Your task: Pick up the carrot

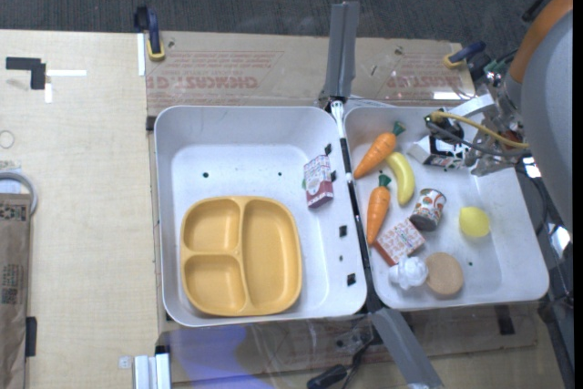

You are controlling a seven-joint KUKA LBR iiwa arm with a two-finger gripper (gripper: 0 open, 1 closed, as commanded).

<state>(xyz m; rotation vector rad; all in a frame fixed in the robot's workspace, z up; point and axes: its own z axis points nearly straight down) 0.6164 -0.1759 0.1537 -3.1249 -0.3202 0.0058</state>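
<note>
Over the far right part of the right bin [510,280], on my screen, the gripper [481,161] hung low, reaching in from the right edge. The arm [549,118] came in as a broad grey mass along that edge, with its orange band [545,21] further off, past the bin's far rim. The wrist pointed leftward across the bin, roughly level with the banana [402,177]. I could not make out how wide the gripper stood, and I saw nothing held in it.

Two carrots lay at the left side of the same bin. The far carrot [375,154] lay slanted, its green top toward the far right and its tip by the wall between the bins. The near carrot [377,209] lay almost straight, with its green top at the far end, just left of the banana. Both were well apart from the gripper.

A can [427,209] stood right of the near carrot, with a lemon [474,221] further right. Nearer me sat a red packet [399,240], a white wad [410,272] and a tan disc [444,274].

The left bin [239,148] held a yellow plate [241,255] and a small carton [318,181] near its right wall.
</note>
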